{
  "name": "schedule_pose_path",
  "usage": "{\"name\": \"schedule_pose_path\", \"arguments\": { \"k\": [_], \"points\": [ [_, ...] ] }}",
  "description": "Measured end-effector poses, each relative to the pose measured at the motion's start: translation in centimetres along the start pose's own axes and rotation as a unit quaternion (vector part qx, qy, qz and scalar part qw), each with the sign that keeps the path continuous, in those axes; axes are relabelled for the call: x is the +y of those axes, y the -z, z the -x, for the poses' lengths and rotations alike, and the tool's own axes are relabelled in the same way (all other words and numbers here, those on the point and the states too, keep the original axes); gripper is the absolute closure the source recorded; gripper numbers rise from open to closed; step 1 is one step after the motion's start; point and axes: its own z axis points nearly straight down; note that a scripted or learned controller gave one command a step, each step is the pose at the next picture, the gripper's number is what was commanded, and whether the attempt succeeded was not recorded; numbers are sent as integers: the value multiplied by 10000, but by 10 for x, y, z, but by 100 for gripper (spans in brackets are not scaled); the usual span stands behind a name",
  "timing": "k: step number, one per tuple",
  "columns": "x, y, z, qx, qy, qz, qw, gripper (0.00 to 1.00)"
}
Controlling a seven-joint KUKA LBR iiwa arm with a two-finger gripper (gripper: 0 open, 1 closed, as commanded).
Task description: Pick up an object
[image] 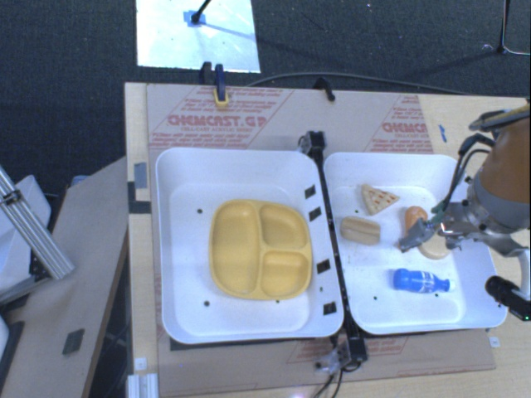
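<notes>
Arm: reaches in from 3 o'clock, the orange band at the frame's right edge, the grey wrist bent down and leftward over the right bin [390, 313].
Claw [412, 239]: low over the right bin's middle, pointing toward 9 o'clock; the grey tip sits just beside an orange rounded toy food piece [414, 218] and a pale disc [434, 249]. Whether it is spread or pressed together cannot be told, and nothing can be seen pinched in it.
Objects to pick, right bin: a pizza-slice toy [377, 198] at about 11 o'clock of the claw; a tan bread-roll shape [360, 230] at 9 o'clock, near; a blue bottle [421, 282] lying on its side at 6 o'clock, apart from the claw.
Left bin [191, 181]: holds a yellow divided plate [259, 249] with three compartments, lying flat near its middle.
Table [274, 110]: carries both bins side by side on a cardboard sheet with red lettering; a yellow-and-blue clamp [219, 86] grips the sheet's edge at 12 o'clock.
</notes>
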Motion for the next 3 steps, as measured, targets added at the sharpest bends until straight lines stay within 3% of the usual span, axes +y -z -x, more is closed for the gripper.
{"name": "schedule_pose_path", "arguments": {
  "k": [2,3],
  "points": [
    [-4,-104,-1,1,-2,5,10000,0],
    [-2,-91,0,-5,0,31,10000,100]
  ]
}}
